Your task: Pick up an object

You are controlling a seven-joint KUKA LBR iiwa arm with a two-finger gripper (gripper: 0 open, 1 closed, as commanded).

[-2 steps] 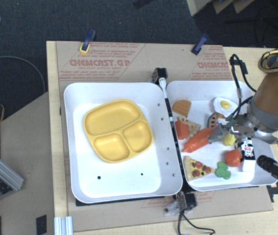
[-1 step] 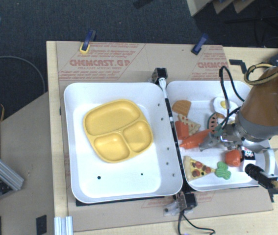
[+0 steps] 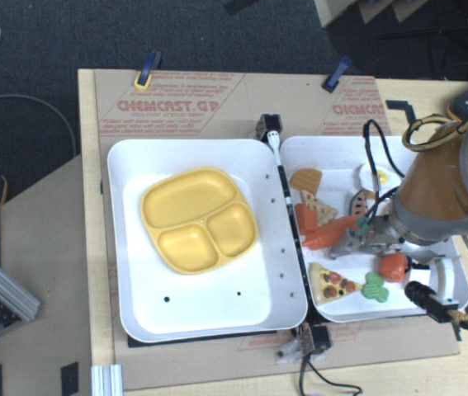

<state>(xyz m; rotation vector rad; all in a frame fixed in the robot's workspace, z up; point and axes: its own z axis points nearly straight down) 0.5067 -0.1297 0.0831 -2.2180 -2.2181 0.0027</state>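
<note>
The right bin (image 3: 440, 299) holds several toy foods. A long red-orange piece (image 3: 323, 234) lies near its left wall, with a brown toast-like piece (image 3: 305, 180) and a small pizza slice (image 3: 322, 214) above it. A second pizza slice (image 3: 333, 284), a green broccoli-like piece (image 3: 375, 287) and a red tomato (image 3: 393, 266) lie toward the front. A fried egg (image 3: 375, 175) sits at the back. My gripper (image 3: 356, 239) is low in this bin, at the right end of the red-orange piece, and the arm's wrist hides part of it.
The left bin (image 3: 134, 304) carries a yellow divided plate (image 3: 198, 219). A black divider with clamps runs between the bins (image 3: 287, 221). Black cables loop over the right bin's back edge (image 3: 374, 151). The arm body (image 3: 440, 188) covers the right bin's right side.
</note>
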